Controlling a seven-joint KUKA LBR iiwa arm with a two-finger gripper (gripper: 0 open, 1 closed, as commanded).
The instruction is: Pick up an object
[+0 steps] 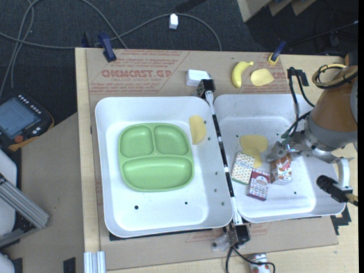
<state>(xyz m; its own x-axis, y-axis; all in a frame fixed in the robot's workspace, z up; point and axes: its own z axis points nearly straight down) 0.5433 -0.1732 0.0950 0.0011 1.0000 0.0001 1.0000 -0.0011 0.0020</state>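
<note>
From my remote feed: tabletop (142, 67) carries two white bins. Left bin (114, 209), well away from the hand, holds a green divided plate (155, 156). Right bin (296, 201) lies under the arm (335, 115), which is cut off at the frame edge. The hand (280, 151) is blurred; I cannot tell whether it is clenched or released. Touching below it: small packet (282, 169), partly hidden. Just beside: red carton (259, 185), patterned box (243, 168), yellow piece (253, 143).
</note>
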